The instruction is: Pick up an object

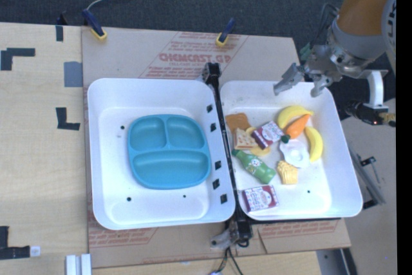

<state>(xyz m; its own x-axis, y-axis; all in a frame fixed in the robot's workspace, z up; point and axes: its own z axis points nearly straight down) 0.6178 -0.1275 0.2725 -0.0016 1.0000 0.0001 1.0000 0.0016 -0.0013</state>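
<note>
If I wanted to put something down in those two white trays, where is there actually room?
Most room is in the left bin, on the white floor around the blue divided plate. In the right bin, bare patches lie along the near edge beside the red packet and at the far left corner. Its middle is crowded with toy food around the banana.

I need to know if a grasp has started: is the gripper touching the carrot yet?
Apart. In the camera view the gripper sits over the right bin's far rim, and bare white bin floor separates it from the carrot lying among the toys.
</note>
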